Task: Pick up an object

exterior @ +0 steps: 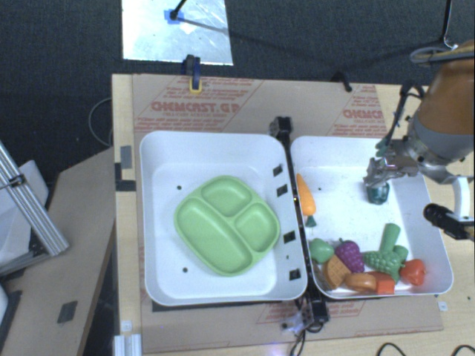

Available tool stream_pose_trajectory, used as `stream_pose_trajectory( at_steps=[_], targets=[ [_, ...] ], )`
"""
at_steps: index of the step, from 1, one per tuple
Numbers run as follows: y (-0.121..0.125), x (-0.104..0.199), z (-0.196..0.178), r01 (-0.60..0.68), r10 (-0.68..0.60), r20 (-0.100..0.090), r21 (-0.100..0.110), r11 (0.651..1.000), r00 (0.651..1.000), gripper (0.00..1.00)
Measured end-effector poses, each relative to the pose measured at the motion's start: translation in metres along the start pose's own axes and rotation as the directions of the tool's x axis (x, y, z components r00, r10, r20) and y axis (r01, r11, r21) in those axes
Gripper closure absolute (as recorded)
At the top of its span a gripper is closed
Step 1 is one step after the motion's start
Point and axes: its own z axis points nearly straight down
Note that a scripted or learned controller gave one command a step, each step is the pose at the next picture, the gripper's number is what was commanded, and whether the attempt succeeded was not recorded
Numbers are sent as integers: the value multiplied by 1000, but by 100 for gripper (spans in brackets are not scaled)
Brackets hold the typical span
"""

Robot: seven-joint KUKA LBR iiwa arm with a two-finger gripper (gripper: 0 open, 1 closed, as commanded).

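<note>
Teal object [378, 192]: small, bluish-green, roughly cylindrical, sitting in the upper right part of the right bin [349, 162], directly under the end effector [380, 175]. Judged the likeliest pick target because it is the thing closest to the tool.
Target appearance: translucent-looking teal body, darker at the base; too small and blurred to name as a particular toy.
End effector: poised over the teal object, metal tip just above or touching its top; whether the fingers are apart or together cannot be told from this angle, and the object cannot be confirmed as held.
Arm [445, 117]: reaches in from the right edge, wrist tipped down over the right bin, which suits a top-down approach.
Why isolated target: teal object stands well apart from the other toys, so a descent here has free room on all sides.
Toy pile [364, 262]: plastic food items crowded along the lower wall of the right bin (green pieces, purple grapes, orange and red pieces), touching each other; harder to single out.
Carrot [304, 195]: orange, lies along the left wall of the right bin, apart from the pile.
Left bin [159, 199]: holds a green divided plate [226, 225], lying flat near the middle.
Counter [245, 102]: carries both bins side by side on a printed board.
</note>
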Motion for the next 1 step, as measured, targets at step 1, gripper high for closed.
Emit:
stream_pose_trajectory(
  at_steps=[1],
  targets=[
    [15,48,-6,-1,1,0,0,1000,1000,100]
  ],
)
